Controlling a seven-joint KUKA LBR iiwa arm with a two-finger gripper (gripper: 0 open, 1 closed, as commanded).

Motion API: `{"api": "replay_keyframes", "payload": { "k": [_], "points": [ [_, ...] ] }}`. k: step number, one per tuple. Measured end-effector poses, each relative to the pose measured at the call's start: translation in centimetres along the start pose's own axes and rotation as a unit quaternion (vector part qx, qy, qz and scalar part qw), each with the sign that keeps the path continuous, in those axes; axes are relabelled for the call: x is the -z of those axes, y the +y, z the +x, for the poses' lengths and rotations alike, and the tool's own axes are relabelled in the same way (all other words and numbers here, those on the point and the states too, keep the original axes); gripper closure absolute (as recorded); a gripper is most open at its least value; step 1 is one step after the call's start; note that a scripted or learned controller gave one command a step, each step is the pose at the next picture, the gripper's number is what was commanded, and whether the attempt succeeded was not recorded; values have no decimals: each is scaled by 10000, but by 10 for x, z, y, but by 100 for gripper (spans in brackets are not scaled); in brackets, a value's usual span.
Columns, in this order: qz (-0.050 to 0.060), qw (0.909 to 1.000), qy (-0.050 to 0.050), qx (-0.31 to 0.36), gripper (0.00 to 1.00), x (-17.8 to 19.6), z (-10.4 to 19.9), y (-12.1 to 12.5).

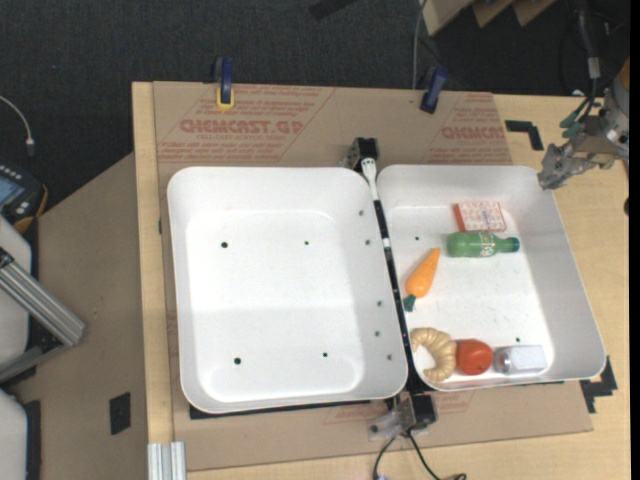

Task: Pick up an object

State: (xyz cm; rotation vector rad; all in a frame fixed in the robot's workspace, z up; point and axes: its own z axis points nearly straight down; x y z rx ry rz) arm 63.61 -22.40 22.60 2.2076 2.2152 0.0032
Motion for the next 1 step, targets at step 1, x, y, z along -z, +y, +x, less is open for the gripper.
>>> {"api": "replay_keyframes", "payload": {
  "k": [1],
  "points": [
    [28, 10000, 26, -7, 100, -2, 0, 32]
  ]
}}
